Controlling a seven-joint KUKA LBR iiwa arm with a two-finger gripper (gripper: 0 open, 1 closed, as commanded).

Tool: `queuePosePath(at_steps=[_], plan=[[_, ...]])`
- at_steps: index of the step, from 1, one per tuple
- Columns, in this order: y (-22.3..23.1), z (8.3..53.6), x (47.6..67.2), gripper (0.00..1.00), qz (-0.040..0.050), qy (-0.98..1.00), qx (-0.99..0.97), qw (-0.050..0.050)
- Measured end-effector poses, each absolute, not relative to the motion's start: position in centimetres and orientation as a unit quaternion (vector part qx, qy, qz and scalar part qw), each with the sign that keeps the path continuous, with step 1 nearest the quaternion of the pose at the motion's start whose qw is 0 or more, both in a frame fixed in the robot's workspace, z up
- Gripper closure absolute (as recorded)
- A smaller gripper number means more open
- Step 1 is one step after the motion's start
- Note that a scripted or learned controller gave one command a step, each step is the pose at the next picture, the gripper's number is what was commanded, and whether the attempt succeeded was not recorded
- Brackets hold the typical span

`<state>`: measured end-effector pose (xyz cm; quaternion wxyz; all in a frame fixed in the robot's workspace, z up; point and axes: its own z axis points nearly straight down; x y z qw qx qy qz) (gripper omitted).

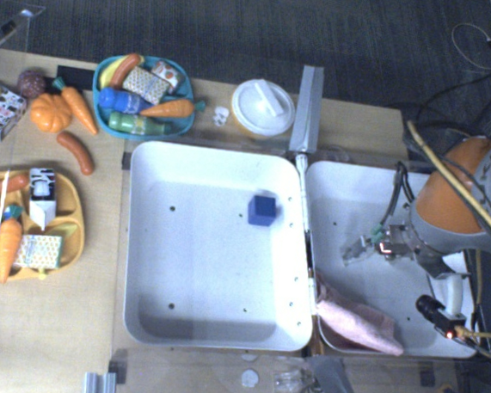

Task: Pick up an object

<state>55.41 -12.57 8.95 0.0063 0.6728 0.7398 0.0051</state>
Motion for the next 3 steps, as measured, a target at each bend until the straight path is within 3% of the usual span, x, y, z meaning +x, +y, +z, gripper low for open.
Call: queuePosePath(at_steps=[1, 2, 3], plan=[[-11.9, 9.1, 64.8, 0.0, 0.0011, 0.741, 0.672, 0.002], [-18.0, 19.1, 62.8, 0.0, 0.0011, 0.711, 0.703, 0.003], [-18.1, 19.8, 54.2, 0.0, 0.0007, 0.717, 0.697, 0.001]])
